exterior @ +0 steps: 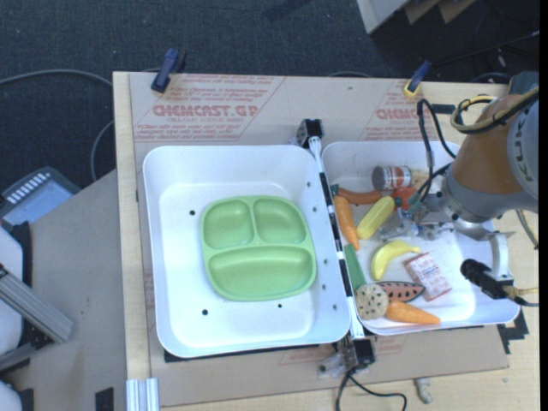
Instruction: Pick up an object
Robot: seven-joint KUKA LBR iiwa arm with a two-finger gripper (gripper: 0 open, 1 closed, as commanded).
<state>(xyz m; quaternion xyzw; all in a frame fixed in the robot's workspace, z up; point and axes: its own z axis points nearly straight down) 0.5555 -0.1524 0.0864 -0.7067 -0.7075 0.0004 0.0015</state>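
Note:
The right bin (505, 315) holds several toy foods. A yellow corn cob (375, 217) lies beside an orange carrot (345, 221), with a red-orange pepper (360, 197) and a small red-capped jar (392, 178) behind them. Nearer the front are a banana (392, 257), a wrapped snack (426, 274), a round cookie (371, 300), a watermelon slice (402, 291) and another carrot (413, 314). My gripper (417, 219) hangs low in the bin, just right of the corn cob and above the banana. The wrist hides what is beneath it.
The left bin (163, 229) bears a green divided plate (257, 248). A green stick (352, 265) lies along the rim between the bins. Black cables (437, 135) loop over the right bin's back edge. A black part (481, 278) juts out below the wrist.

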